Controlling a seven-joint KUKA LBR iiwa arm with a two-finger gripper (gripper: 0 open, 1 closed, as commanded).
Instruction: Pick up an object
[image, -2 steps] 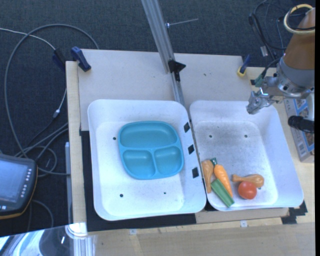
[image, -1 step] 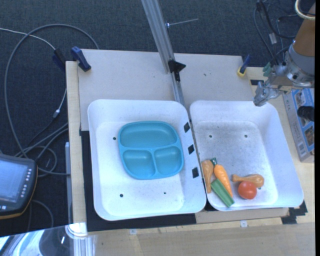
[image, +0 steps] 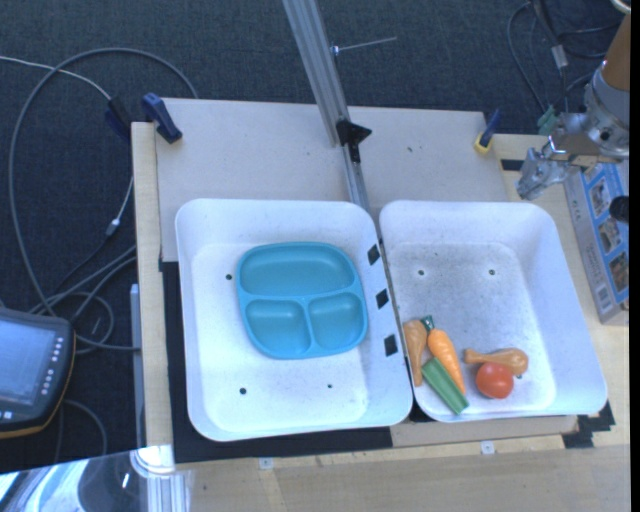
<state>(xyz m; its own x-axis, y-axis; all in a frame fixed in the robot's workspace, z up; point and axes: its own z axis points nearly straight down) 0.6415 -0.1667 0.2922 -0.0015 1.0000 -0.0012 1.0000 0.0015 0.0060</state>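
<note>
The gripper (image: 545, 165) sits at the upper right of the frame, above the far right corner of the right bin (image: 560, 262) and outside its rim, hanging over the bench (image: 260, 150); whether it is apart or together cannot be told from this angle, and nothing shows between its tips. The things to pick lie bunched in the lower part of the right bin: two carrots (image: 445, 358) side by side near the bin's left wall, a green vegetable (image: 443, 388) slanting beneath them toward the bottom rim, a red tomato (image: 494, 380) just right of these, and a small orange gourd (image: 500, 358) touching the tomato's upper side. The upper half of that bin's floor is bare and speckled, leaving open room between the cluster and the top rim. In the left bin (image: 200, 300) a blue divided plate (image: 298, 298) lies toward the upper middle, well apart from the lower rim. A metal pole (image: 322, 75) runs down from the top centre to the seam between the bins.
</note>
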